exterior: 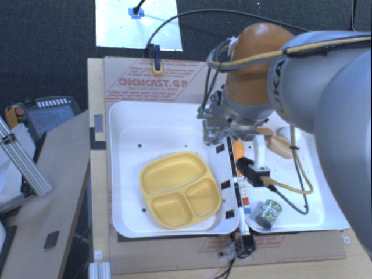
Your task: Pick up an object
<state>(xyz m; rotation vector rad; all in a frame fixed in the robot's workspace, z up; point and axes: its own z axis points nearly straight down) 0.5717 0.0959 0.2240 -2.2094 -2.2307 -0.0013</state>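
Nearest the camera: small green-and-grey can-like item (268,213) at the near end of the right bin (325,214), lying on the bin floor, nothing touching it but a tan cable passing close by.

Left bin (125,156) holds a yellow three-compartment tray (180,189), flat, toward its near right corner, compartments bare as far as I can see.

Right bin, far part: a pale tan rounded piece (281,147) just right of the wrist, a white stick-like object (260,154), an orange strip (238,151) along the divider, a black block (251,172) next to it that may be cable hardware, not a bin item.

Progress, my read: no pick done. Every visible item rests on a bin floor, nothing lifted. All of it is left: choose target, descend, close, raise.

Claw (214,133): grey body sits low over the divider between bins, at the far end, below the orange band. Fingers are hidden by the wrist and housing from this angle, so can't tell whether they're spread or pinched, and can't see anything between them. Contact with the bin rim or floor: can't tell either. Closest candidates are the orange strip and white stick, just near-right of it; the yellow tray lies near-left, apart from it.

Bench (70,156) edge and cardboard sheet (154,80) under the bins, nothing relevant there.
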